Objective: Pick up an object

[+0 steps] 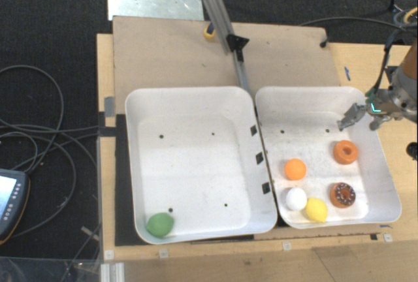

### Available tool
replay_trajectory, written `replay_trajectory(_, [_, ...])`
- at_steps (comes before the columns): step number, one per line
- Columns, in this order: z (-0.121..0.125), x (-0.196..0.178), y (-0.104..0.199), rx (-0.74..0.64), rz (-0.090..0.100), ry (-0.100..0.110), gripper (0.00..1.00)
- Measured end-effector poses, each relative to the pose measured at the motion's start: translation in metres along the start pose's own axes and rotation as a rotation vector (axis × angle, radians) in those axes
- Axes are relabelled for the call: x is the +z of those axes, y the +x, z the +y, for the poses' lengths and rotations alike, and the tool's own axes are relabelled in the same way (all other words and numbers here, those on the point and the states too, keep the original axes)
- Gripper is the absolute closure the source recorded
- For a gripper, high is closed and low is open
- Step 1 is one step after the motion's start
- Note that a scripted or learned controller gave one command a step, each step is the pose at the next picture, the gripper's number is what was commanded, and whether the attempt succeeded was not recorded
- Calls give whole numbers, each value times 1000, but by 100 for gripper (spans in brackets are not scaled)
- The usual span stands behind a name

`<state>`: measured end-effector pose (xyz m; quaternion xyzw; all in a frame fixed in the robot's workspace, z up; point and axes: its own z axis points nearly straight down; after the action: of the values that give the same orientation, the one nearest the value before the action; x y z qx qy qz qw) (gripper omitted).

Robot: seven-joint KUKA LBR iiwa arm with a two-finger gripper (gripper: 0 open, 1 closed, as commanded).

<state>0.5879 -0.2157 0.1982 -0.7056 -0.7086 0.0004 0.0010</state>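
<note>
Reaching in from the right edge, the grey arm holds its gripper above the upper right part of the right bin, and whether the claw is open or closed I cannot tell, because that part is small and blurred. Nothing is seen held in it. Just below the gripper, an orange ring lies on the floor of the right bin, apart from the claw. To the left of the ring, lower, lies an orange ball. Under this ball a white ball rests, and a yellow ball touches it on its right side, near the front wall of the bin. Beside them, to the right, lies a brown doughnut with light specks on it. The left bin stands side by side with the right one, and a green ball lies in its front left corner, well apart from all other things.
</note>
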Motion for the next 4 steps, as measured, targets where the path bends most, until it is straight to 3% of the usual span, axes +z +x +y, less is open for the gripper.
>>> replay_trajectory(1, [1, -2, 0, -2, -2, -3, 0])
replay_trajectory(2, [-7, 54, 5, 2, 0, 1, 0])
replay_trajectory(3, [-3, 99, 2, 3, -12, -16, 0])
replay_trajectory(4, [-5, 92, 4, 2, -3, -8, 100])
